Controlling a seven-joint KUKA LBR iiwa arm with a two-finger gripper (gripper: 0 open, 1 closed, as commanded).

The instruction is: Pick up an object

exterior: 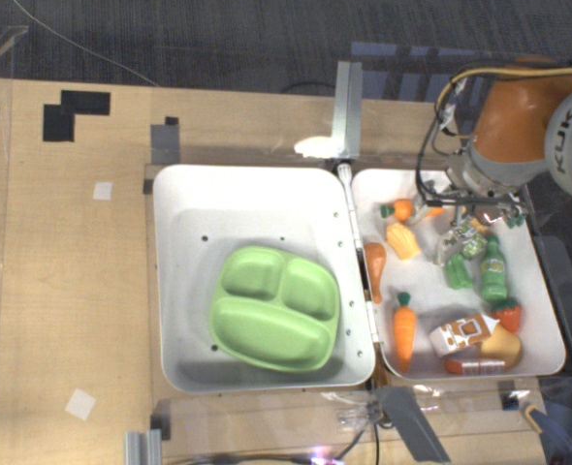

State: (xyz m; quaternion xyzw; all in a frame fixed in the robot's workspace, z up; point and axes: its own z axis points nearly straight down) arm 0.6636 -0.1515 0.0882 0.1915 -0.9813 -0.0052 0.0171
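Green toy vegetable (pixel 458 271) in right bin (pixel 548 303), directly under hand (pixel 453 243); long axis roughly toward bin's near edge. Hand's finger state: cannot tell. Green plate (pixel 276 308) in left bin (pixel 184 221).

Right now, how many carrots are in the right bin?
2. One carrot stands near the right bin's front left, leaves pointing away. The other carrot lies along the left wall by the divider. More could be hidden under the gripper.
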